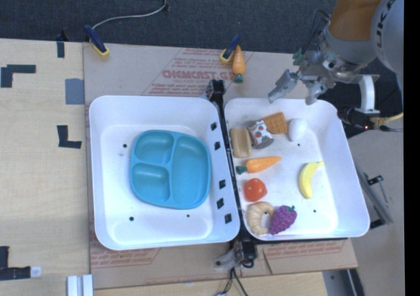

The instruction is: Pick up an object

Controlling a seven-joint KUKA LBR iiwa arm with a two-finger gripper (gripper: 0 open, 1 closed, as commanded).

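Observation:
My gripper (296,89) hangs above the far edge of the right bin (341,176), its two fingers spread open with nothing between them. Below it in that bin lie a white egg (297,129), a waffle piece (277,122), a small red-and-white cake slice (260,134) and a bread roll (240,142). Further forward are a carrot (260,164), a tomato (254,189), a banana (308,178), a doughnut (258,214) and purple grapes (283,218).
The left bin (108,163) holds a blue divided plate (170,169). A black divider with clips (220,150) runs between the bins. An orange and blue clamp (235,58) sits on the cardboard behind them, another clamp (96,40) at the far left.

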